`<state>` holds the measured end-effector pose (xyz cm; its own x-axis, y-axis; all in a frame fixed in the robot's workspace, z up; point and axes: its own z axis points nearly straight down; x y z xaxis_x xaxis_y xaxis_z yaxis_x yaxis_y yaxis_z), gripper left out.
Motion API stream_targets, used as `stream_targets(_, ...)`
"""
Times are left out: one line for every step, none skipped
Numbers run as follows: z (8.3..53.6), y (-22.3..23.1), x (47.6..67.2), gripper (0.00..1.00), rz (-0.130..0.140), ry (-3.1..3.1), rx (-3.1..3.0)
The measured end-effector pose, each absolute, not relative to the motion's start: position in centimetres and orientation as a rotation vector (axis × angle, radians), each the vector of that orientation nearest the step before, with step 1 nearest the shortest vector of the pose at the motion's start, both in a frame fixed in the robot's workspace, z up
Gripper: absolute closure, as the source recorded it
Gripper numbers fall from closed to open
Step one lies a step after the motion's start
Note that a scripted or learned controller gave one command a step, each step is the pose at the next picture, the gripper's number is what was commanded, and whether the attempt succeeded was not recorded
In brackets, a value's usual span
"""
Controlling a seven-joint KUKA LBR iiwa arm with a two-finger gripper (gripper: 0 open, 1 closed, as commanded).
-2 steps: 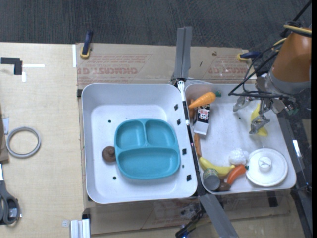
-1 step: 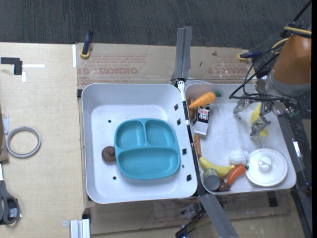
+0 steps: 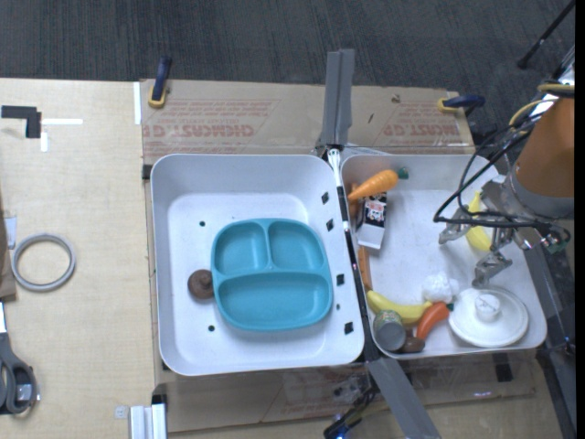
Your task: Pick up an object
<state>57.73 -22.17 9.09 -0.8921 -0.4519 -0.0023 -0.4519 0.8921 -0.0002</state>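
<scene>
My gripper hangs over the right side of the right bin, open, with its two metal fingers spread apart. A yellow object shows in the gap between them; I cannot tell if they touch it or if it lies in the bin below. Just below the gripper sit a white round dish and a white crumpled lump. Along the bin's left side lie a carrot, a small black-and-white box, a banana, a red pepper and a grey can.
The left bin holds a teal divided plate and a small brown round object. On the bench to the left lie a grey tape ring and scissors. Black cables loop beside the arm.
</scene>
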Motion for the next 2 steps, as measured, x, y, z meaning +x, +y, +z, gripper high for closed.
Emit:
stream_targets(9.13,-21.99,57.89,0.00,-0.001,3.036,-0.795)
stream_targets(9.10,-21.95,57.79,0.00,0.000,3.015,-0.874)
